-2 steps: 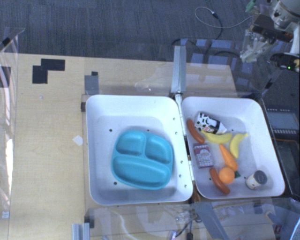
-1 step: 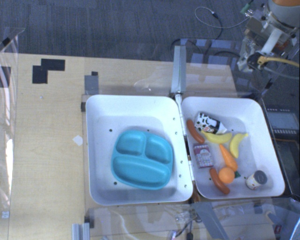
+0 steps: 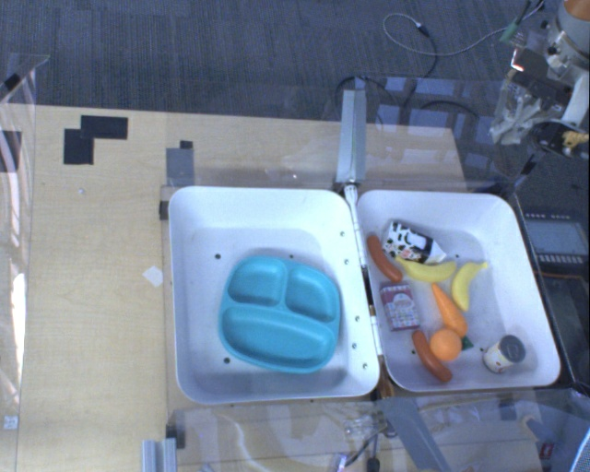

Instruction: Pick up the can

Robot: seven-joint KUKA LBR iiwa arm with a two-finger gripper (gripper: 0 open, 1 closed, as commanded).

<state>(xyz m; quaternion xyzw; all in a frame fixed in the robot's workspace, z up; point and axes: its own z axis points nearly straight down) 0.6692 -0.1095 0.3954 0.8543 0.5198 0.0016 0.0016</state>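
presently the can [image 3: 504, 353] lies on its side in the right bin's [image 3: 516, 230] near right corner, apart from the orange [image 3: 445, 345]. gripper [image 3: 516, 115] sits upper right, blurred; jaw state cannot be told.

place: robotics lab | evidence: wooden bench [image 3: 92, 277] (tape-marked), twin white bins [image 3: 184, 304], loose cables [image 3: 406, 28]

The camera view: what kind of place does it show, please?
Probably a robot lab bench: two white bins side by side on a wooden table, toy food such as a banana, and a gripper with loose cables.
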